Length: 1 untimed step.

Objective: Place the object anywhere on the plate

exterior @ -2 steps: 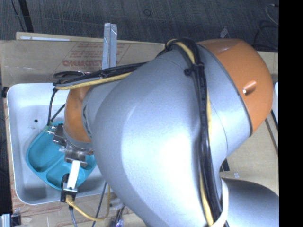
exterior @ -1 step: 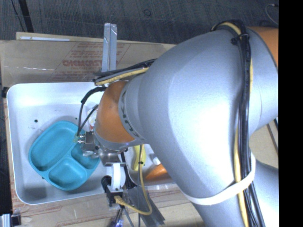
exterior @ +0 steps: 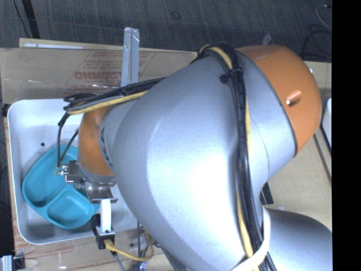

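A turquoise plate (exterior: 53, 193) with two compartments lies in the left white bin (exterior: 22, 129), toward its front. My arm reaches across from the right and covers most of the view. Its orange wrist band (exterior: 90, 145) hangs over the bin's middle. Below the band, the gripper (exterior: 76, 176) sits low at the plate's right rim, seen as a small metal part. The arm's bulk hides the right part of this bin and whatever lies there.
The left bin's walls run close to the plate at the left and front. A cardboard sheet (exterior: 84, 66) lies behind the bin, with an upright metal post (exterior: 131, 55) on it. Yellow and black cables (exterior: 96, 100) trail from the wrist.
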Each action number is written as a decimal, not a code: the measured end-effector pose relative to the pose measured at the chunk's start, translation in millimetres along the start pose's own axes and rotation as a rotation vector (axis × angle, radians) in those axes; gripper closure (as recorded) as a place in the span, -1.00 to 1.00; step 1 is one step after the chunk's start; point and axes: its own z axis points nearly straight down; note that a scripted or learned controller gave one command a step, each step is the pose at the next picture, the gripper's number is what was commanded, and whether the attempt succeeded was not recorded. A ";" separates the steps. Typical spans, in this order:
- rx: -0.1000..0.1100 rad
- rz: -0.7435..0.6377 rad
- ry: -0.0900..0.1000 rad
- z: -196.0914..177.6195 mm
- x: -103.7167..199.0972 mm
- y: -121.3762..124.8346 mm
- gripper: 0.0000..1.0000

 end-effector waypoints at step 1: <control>0.004 -0.232 0.015 -30.4 -24.3 52.1 1.00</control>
